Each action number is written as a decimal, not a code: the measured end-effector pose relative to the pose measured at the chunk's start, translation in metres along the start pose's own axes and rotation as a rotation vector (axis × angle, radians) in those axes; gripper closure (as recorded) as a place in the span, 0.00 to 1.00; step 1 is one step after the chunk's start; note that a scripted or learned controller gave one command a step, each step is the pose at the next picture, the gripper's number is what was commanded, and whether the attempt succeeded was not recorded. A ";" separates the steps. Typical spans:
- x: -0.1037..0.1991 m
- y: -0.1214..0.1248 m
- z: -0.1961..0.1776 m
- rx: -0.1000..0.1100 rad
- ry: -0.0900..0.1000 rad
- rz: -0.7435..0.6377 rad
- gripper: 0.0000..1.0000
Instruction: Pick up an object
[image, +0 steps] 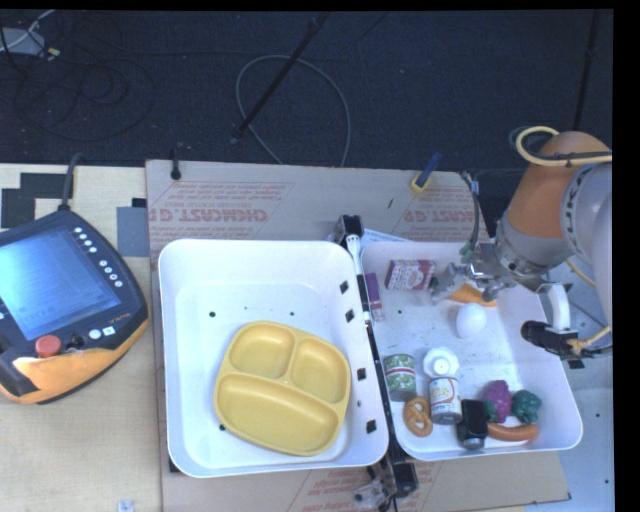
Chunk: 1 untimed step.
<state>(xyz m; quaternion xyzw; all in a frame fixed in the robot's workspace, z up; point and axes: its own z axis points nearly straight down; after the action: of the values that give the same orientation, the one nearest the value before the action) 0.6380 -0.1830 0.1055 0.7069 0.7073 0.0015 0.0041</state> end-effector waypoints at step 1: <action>0.038 0.006 0.019 0.012 0.005 -0.002 0.00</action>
<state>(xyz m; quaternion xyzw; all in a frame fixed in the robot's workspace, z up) 0.6437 -0.1451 0.0868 0.7061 0.7081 -0.0007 -0.0020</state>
